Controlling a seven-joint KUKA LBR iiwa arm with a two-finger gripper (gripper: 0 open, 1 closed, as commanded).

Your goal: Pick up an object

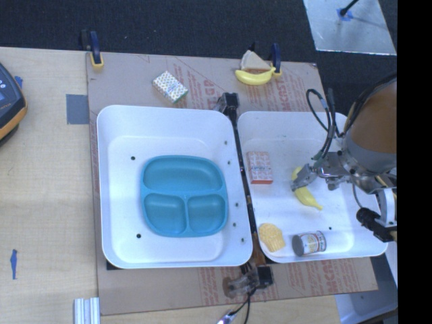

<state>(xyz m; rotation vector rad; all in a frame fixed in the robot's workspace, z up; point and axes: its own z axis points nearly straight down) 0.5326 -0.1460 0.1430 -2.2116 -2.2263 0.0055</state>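
We see the gripper [305, 179] low in the right bin [283, 128], reaching for the yellow banana [308, 196] just beneath; whether it is parted or closed we cannot tell

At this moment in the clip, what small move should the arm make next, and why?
Probably a short descent onto the yellow banana-shaped toy in the right bin. The gripper sits right at the toy's upper end, nothing shows between its fingers, and the can and small box lie farther away.
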